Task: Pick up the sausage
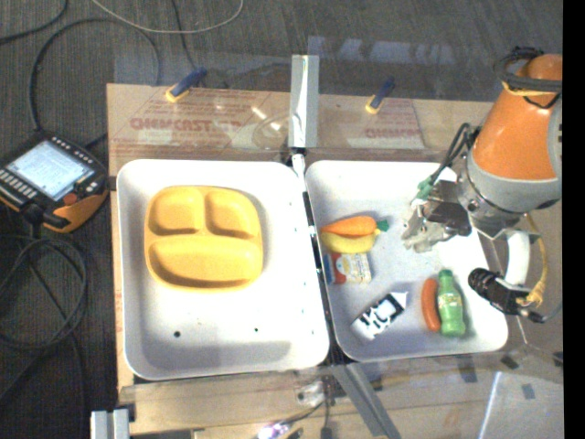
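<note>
The sausage [429, 305] is a short orange-red piece lying near the front of the right bin [366, 186], pressed against the left side of a green bottle [449, 304]. My gripper [422, 235] hangs over the right bin's right half, a short way up and slightly left of the sausage. Nothing shows between its fingers. The grey arm with its orange band reaches in from the right edge.
In the right bin lie a carrot [352, 225] over a yellow banana [350, 242], a small labelled cup [352, 267] and a black-and-white carton [380, 315]. The left bin [137, 337] bears a yellow divided plate [206, 236]. A teach pendant [50, 176] sits at far left.
</note>
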Robot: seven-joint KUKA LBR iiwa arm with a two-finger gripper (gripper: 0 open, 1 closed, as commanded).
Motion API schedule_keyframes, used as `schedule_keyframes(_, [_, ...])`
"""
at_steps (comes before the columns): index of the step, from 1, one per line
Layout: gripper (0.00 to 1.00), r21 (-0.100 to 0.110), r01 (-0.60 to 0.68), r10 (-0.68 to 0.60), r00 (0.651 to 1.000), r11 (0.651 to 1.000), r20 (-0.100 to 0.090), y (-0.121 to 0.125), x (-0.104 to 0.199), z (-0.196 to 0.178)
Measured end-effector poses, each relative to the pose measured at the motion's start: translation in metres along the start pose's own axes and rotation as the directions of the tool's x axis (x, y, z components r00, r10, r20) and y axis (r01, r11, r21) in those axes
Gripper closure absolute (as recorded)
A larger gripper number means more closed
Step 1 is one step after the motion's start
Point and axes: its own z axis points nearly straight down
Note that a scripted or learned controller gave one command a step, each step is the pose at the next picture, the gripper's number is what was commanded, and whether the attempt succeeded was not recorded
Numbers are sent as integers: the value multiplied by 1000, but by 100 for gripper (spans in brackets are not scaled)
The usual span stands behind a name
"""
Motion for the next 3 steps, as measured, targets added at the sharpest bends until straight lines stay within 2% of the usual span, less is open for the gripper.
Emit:
schedule_keyframes(1, [100, -4, 7, -7, 1000, 1000, -3, 9, 15, 44])
schedule_keyframes(2, [100, -4, -105, 105, 994, 994, -4, -20, -6, 14])
schedule_keyframes(3, [100, -2, -104, 104, 995, 995, -3, -20, -6, 6])
